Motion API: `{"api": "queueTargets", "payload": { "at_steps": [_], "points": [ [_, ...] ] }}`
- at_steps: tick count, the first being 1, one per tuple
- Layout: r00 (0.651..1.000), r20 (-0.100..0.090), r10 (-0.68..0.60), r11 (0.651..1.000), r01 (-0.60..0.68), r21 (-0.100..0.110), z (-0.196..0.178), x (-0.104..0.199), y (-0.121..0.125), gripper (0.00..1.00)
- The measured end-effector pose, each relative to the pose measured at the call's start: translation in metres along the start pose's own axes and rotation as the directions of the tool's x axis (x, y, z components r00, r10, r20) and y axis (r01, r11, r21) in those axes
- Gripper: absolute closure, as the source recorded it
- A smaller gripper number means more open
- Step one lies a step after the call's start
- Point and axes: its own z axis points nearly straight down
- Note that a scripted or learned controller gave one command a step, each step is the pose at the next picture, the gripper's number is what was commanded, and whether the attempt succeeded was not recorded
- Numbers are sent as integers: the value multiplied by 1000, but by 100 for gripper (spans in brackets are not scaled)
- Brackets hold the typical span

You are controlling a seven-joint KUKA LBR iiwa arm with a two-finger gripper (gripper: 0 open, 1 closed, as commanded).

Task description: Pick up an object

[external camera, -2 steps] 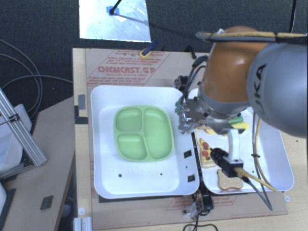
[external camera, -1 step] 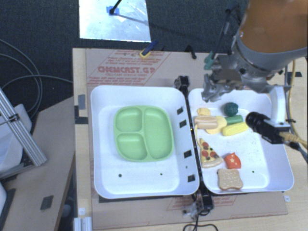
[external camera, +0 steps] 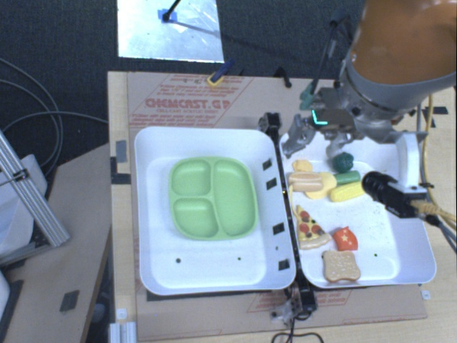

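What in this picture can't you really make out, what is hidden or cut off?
- Arm: its upper part is cut off by the top edge.
- Dark green toy: partly covered by the end effector; contact unclear.
- Right bin: its far side hides under the arm.
- Strawberry-like red piece: too small to identify.

Gripper point(external camera: 316, 140) hangs over the right bin point(external camera: 410, 263), fingers spread apart, nothing between them. Just below the gripper sits a hot dog point(external camera: 307, 182), a green piece point(external camera: 343, 161) beside it. Farther below: pizza slice point(external camera: 309, 229), toast point(external camera: 340, 266). Left of the gripper, a green divided plate point(external camera: 213, 197).
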Motion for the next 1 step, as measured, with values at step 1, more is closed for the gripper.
{"api": "queueTargets", "payload": {
  "at_steps": [1],
  "points": [
    [1000,-2,-4,1000,4,1,-3,52,-12,0]
  ]
}}
